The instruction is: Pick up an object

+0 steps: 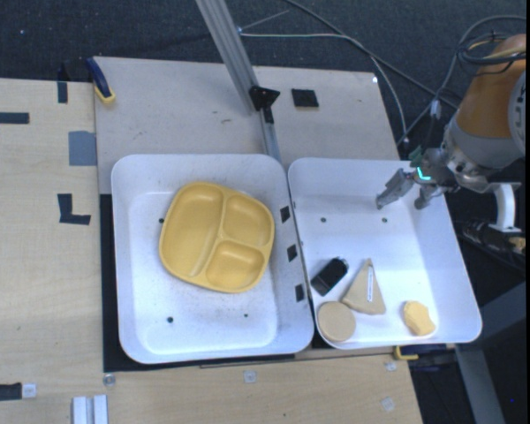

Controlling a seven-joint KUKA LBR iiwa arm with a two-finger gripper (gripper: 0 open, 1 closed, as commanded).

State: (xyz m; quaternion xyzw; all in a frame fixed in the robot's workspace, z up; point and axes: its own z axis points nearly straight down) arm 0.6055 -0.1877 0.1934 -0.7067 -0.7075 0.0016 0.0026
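1. As the camera view looks down on the table, two white bins sit side by side; the left bin [128, 325] at lower centre holds a yellow divided plate [216, 235]; the right bin [450, 263] holds four small things along its lower edge.
2. Lowest in the right bin lie a black block [329, 276], a tan wedge [367, 290], a tan round disc [336, 321] and a yellow lump [418, 317]; block, wedge and disc sit close together, the lump a little apart to the right.
3. Grey with an orange band, the arm [490, 104] enters from the right of the frame; the end effector [409, 189] hangs over the bin's bare upper part, fingers spread apart with nothing between them.
4. Any of the four would serve as the pick; all are well apart from the end effector, toward the lower frame.
5. Risks, as I judge them: closing on bare floor if it descends where it is; nudging a neighbour among the crowded three; the flat disc slipping under the fingers.
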